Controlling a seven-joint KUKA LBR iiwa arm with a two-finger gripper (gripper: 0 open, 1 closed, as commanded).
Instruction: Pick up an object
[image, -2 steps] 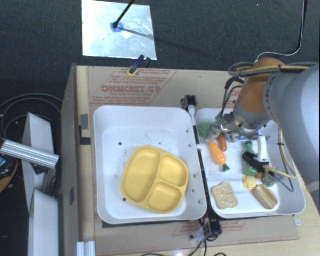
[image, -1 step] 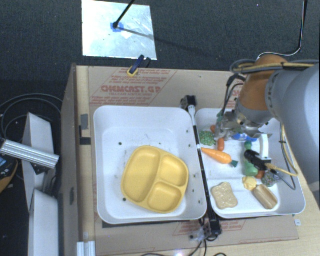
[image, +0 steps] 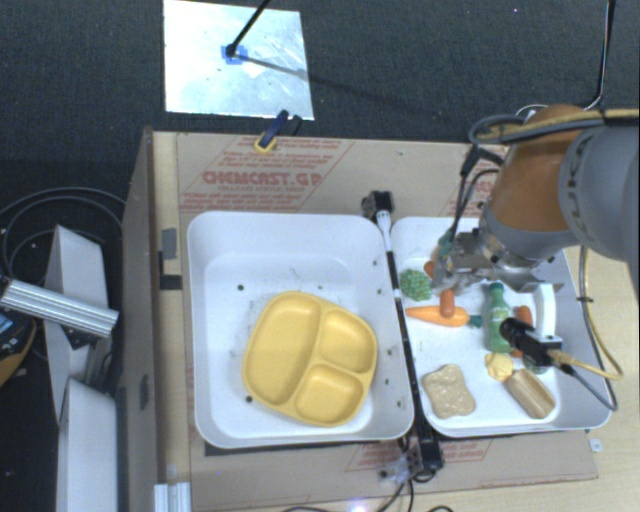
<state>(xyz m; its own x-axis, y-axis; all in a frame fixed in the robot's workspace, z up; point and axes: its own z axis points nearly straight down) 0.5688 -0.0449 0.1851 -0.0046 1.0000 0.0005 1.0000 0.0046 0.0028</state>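
your tool (image: 452, 272) hangs low over the right bin (image: 570, 415), near its upper left; how it is set you cannot tell. just below it lies the carrot (image: 438, 316), beside the broccoli (image: 416, 285). judge the carrot light, stiff and smooth plastic, likely to slip: take it across its thick middle. the green bottle (image: 496, 315) crowds its right.

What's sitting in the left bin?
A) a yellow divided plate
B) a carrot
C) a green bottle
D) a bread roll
A: the yellow plate, with three compartments, lies in the left bin; the carrot, green bottle and bread roll lie in the right bin.
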